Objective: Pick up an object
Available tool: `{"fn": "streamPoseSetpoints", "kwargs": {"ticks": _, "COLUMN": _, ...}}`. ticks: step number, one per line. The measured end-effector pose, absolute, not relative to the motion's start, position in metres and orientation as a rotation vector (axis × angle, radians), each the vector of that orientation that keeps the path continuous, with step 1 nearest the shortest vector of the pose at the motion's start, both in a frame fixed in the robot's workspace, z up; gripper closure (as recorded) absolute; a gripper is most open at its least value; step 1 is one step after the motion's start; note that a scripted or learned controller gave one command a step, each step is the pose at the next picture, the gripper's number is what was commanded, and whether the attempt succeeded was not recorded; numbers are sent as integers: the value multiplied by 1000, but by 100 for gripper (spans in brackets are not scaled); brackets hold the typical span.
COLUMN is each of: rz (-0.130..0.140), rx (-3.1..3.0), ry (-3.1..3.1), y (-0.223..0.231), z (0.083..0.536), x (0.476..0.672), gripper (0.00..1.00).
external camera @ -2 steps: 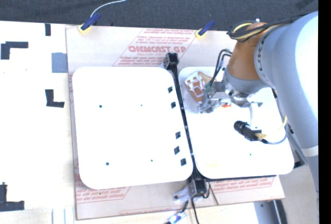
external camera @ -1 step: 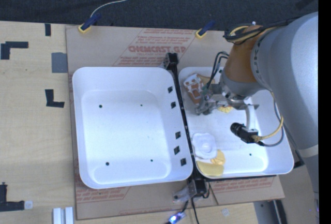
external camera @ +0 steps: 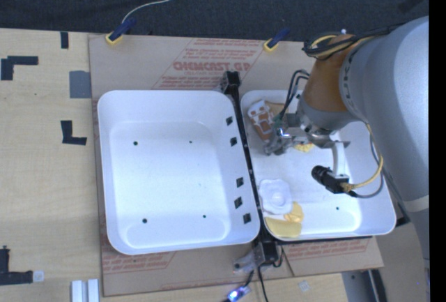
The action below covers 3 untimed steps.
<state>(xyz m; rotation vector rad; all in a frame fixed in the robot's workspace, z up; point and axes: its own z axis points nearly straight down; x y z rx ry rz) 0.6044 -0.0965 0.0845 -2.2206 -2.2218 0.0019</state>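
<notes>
Yellow soft object (external camera: 286, 222) with round white plastic lid (external camera: 274, 194) at right white bin (external camera: 362, 220) front edge; brown-and-white packet (external camera: 262, 118) at far left corner, just beside claw (external camera: 277, 142), finger state indiscernible; left white bin (external camera: 167, 168) adjacent.

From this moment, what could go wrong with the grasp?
The gripper is low in the right bin, close to the divider wall beside the brown and white object; it may bump the wall or push the object away. The white round item and yellow item overlap, so one may drag the other.
</notes>
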Motion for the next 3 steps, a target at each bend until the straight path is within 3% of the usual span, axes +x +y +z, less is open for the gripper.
{"fn": "streamPoseSetpoints", "kwargs": {"ticks": 1, "rz": 2, "rx": -2222, "ry": -2222, "y": -94, "z": 85, "x": 592, "gripper": 100}}
{"fn": "streamPoseSetpoints", "kwargs": {"ticks": 2, "rz": 1, "rx": -2219, "ry": -2222, "y": -94, "z": 84, "x": 608, "gripper": 100}}
{"fn": "streamPoseSetpoints", "kwargs": {"ticks": 3, "rz": -15, "rx": -2220, "ry": -2237, "y": -50, "z": 192, "x": 673, "gripper": 100}}
